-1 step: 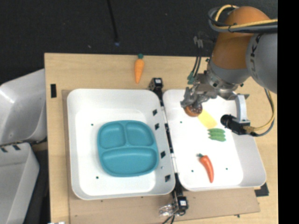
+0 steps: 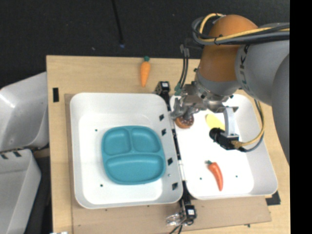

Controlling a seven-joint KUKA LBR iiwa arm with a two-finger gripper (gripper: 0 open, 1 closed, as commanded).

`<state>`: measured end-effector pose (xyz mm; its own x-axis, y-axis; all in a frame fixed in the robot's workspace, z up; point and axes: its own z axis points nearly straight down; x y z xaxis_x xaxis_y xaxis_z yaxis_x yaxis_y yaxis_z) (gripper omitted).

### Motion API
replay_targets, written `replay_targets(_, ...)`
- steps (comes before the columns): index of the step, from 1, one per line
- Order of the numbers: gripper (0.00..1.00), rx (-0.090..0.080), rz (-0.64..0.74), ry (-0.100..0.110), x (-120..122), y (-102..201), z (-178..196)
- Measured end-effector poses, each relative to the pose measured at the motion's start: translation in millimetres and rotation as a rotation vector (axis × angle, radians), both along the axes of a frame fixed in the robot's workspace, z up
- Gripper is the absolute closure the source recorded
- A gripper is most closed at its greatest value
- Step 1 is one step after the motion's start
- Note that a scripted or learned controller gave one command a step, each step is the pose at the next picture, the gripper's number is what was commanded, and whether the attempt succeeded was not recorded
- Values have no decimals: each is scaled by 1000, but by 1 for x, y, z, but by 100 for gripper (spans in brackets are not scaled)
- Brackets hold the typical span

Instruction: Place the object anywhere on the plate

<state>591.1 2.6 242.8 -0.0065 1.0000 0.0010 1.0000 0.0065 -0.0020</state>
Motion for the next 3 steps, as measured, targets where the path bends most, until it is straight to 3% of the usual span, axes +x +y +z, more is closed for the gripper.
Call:
replay_targets(2,100,0,0,0,-33,105,-5)
replay_targets(3,0,-1,-4,-1,-32,103,-5)
